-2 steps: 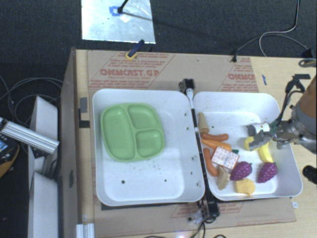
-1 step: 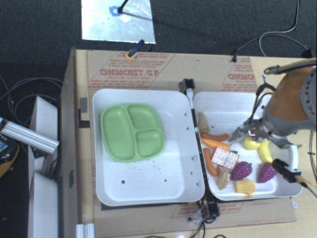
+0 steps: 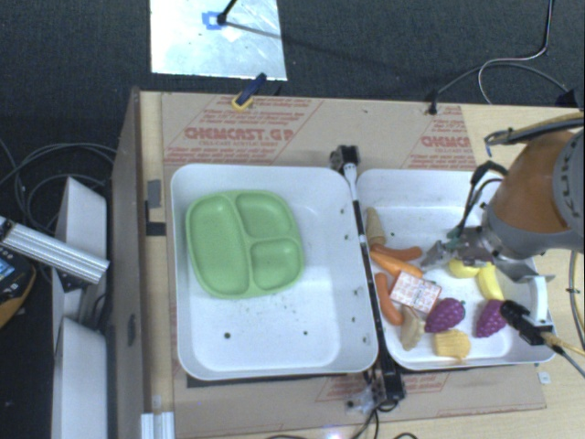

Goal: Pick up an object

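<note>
The right bin (image 3: pixel 411 195) holds a heap of toy food. In it lie an orange carrot (image 3: pixel 396 263), a second carrot (image 3: pixel 388 302), a checkered red-and-white box (image 3: pixel 416 292), two purple grape bunches (image 3: pixel 445 315) (image 3: pixel 491 318), a yellow banana (image 3: pixel 491 283) and a yellow piece (image 3: pixel 452 343). My gripper (image 3: pixel 439 253) reaches in from the right, low over the bin's middle. It sits just right of the carrots and next to a small yellow fruit (image 3: pixel 463 268). I see nothing lifted off the pile.
The left bin (image 3: pixel 274 337) carries a green divided plate (image 3: pixel 244 242). A tan cone-like piece (image 3: pixel 375 226) lies by the divider between the bins. A black part (image 3: pixel 521 322) of the arm hangs over the right bin's near right corner. Cables trail at the far right.
</note>
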